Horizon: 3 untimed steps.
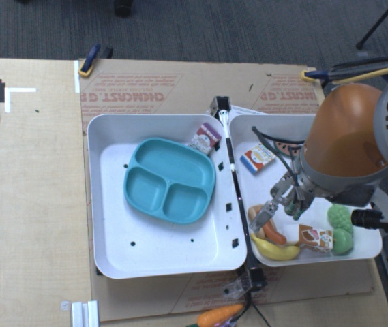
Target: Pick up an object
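Pincer (273,211) hovering over the right bin's (374,249) front edge, can't tell its state; next I drop onto the carrot (273,234).

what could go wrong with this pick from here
The gripper hangs over a tight cluster in the right bin: banana, carrot and a small box lie packed together, so the fingers may catch two items or push one aside. The cluster also sits near the bin's front wall, which could block a finger. The arm covers much of the bin, so a slip could go unseen.
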Motion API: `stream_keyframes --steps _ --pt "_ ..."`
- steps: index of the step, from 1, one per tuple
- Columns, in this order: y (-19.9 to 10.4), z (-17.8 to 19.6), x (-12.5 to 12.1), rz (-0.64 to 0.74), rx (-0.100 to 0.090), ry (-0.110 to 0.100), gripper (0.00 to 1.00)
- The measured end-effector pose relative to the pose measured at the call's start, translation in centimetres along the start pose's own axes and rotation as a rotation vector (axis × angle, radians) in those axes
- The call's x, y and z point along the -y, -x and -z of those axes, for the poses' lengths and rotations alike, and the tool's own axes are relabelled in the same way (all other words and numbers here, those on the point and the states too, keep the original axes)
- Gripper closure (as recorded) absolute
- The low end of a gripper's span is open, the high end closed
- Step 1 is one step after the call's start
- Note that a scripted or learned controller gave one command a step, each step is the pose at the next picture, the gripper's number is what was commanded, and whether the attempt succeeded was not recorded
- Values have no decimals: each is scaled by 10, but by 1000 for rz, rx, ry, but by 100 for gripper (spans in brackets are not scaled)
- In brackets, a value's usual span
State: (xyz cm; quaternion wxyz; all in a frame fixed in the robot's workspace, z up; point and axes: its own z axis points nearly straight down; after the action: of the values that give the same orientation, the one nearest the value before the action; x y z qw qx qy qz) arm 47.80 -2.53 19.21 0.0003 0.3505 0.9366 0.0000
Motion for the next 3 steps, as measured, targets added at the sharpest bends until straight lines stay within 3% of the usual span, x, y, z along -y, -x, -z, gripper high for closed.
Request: stream_keyframes --steps 1,2,3 --pt "56 -67 50 120 0 0 0" --pt "78 -100 38 -142 1 0 0" --pt "78 -90 38 -144 2 1 100"
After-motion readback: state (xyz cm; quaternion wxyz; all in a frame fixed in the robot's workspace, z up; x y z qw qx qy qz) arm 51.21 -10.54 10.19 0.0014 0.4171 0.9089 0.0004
